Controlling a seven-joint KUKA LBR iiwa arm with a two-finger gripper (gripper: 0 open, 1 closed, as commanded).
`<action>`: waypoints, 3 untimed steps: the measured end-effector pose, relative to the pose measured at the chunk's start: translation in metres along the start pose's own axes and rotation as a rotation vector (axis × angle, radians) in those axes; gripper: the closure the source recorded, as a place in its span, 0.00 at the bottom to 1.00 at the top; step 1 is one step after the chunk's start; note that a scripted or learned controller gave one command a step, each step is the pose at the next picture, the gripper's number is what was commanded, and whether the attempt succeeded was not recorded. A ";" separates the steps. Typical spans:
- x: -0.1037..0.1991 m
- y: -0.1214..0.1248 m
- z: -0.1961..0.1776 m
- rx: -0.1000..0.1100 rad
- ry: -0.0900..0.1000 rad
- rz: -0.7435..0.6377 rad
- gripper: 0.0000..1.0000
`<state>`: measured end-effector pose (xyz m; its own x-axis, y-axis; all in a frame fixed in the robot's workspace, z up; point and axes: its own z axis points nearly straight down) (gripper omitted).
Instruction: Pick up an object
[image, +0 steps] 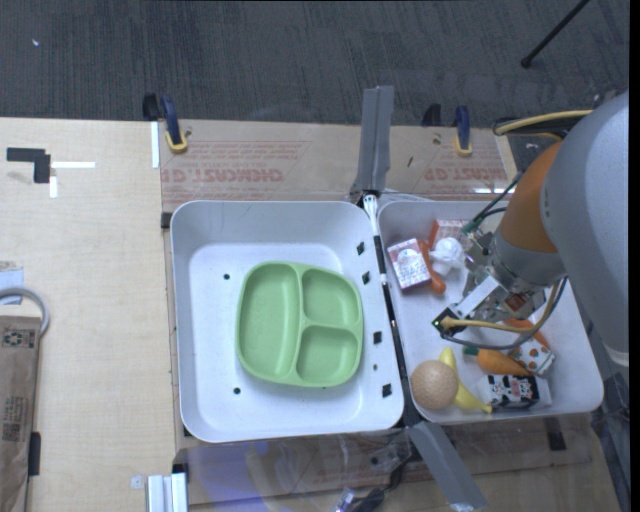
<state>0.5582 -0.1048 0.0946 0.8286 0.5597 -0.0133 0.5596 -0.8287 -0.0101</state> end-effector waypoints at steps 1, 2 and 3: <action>-0.001 0.000 -0.006 0.004 -0.005 -0.002 1.00; -0.003 0.000 -0.012 0.009 -0.011 -0.004 1.00; -0.017 0.069 -0.047 -0.006 0.008 0.165 1.00</action>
